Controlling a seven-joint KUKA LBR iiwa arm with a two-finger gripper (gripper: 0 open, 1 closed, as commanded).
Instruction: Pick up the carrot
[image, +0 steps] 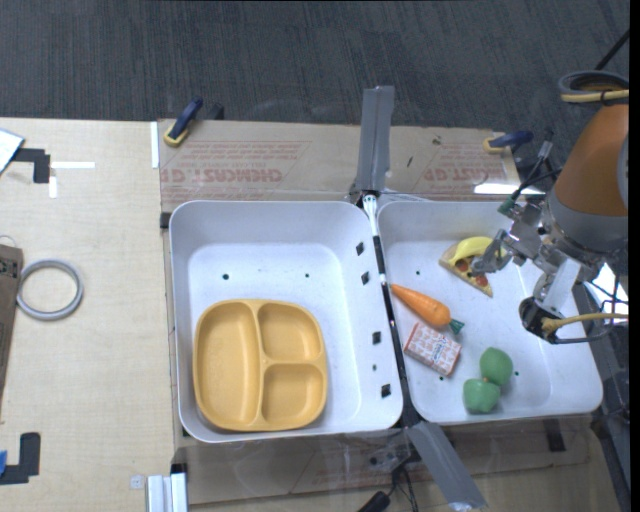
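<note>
Carrot (421, 305) in right bin, hard against divider (385, 290). Tool (492, 261) well right of carrot, over banana (470, 253); finger state unclear. Risks: fingers striking divider, snagging box (433, 349) just beside carrot.

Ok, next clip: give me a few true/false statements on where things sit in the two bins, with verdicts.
1. The orange carrot lies in the right white bin. True.
2. The yellow three-compartment plastic plate holds the carrot. False: the plate sits in the left white bin, nothing on it.
3. The two-finger gripper is above the yellow banana-shaped toy. True.
4. The small red-and-white printed box lies beyond the carrot, toward the bin's far wall. False: it lies nearer the camera.
5. Two green round toys lie in the left bin. False: right bin.
</note>
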